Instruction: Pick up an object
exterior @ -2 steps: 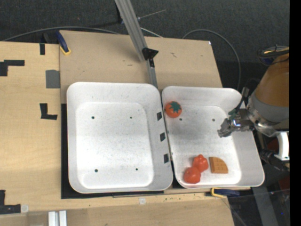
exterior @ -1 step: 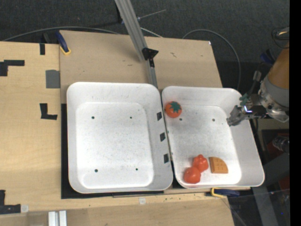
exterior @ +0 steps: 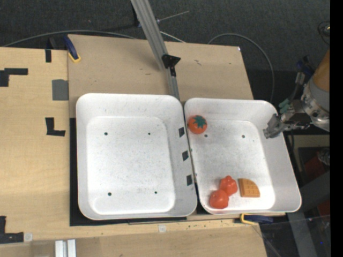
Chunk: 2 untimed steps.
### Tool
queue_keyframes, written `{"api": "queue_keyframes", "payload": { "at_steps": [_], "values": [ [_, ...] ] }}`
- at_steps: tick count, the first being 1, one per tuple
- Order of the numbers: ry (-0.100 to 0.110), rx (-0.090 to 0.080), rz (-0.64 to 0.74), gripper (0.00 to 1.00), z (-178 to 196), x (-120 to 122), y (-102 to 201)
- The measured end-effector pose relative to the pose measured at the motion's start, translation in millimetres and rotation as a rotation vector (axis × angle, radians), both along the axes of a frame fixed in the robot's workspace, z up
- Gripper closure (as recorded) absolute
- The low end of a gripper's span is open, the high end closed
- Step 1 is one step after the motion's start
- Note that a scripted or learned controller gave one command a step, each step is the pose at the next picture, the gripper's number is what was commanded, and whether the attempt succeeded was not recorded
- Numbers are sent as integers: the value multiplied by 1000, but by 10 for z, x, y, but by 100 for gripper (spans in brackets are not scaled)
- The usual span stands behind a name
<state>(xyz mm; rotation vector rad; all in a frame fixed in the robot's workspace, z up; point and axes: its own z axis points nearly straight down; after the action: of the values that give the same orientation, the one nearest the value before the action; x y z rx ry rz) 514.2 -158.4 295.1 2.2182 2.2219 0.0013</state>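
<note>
The gripper (exterior: 274, 126) hovers at the right bin's (exterior: 278, 159) right rim; I cannot tell its opening. A toy tomato (exterior: 197, 124) lies well to its left, a waffle piece (exterior: 248, 188) below-left.

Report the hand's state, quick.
Hand: over the right bin's right rim, holding nothing visible; open or closed cannot be told.

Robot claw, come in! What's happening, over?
Gripper above right bin's right rim, carrying nothing. Tomato, two red pieces, waffle untouched. Path clear.
</note>
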Motion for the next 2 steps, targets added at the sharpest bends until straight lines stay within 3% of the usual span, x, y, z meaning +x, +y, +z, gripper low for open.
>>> {"api": "queue_keyframes", "payload": {
  "at_steps": [2],
  "values": [
    [4, 2, 5, 100, -158, 32, 990]
  ]
}}
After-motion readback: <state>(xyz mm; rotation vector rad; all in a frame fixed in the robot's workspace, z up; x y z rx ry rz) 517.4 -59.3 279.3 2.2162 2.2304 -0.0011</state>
